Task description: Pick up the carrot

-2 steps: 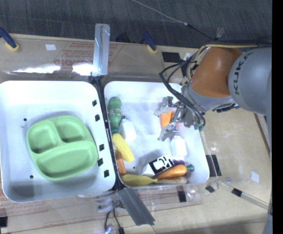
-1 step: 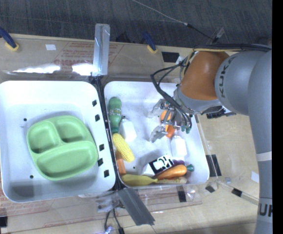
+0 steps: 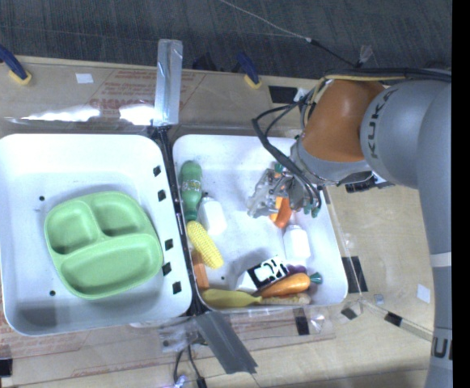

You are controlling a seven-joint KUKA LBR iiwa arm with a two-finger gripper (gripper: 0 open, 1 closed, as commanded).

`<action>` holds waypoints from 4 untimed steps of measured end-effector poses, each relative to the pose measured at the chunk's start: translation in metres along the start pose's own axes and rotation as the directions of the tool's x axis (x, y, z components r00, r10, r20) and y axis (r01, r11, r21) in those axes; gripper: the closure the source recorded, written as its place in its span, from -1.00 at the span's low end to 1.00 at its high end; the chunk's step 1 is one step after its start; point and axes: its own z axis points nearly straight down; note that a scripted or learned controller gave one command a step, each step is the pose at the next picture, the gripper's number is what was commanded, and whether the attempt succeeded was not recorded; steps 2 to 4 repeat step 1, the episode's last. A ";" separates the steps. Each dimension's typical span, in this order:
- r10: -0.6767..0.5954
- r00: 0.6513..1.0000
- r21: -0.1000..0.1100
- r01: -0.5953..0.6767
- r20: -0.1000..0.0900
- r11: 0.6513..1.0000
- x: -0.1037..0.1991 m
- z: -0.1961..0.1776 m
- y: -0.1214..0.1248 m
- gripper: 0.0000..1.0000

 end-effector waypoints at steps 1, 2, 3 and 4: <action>0.194 0.981 0.000 -0.194 -0.002 0.981 0.038 -0.050 0.036 1.00; 0.194 0.981 0.000 -0.194 -0.002 0.981 0.038 -0.050 0.036 1.00; 0.194 0.981 0.000 -0.194 -0.002 0.981 0.038 -0.050 0.036 1.00; 0.194 0.981 0.000 -0.194 -0.002 0.981 0.038 -0.050 0.036 1.00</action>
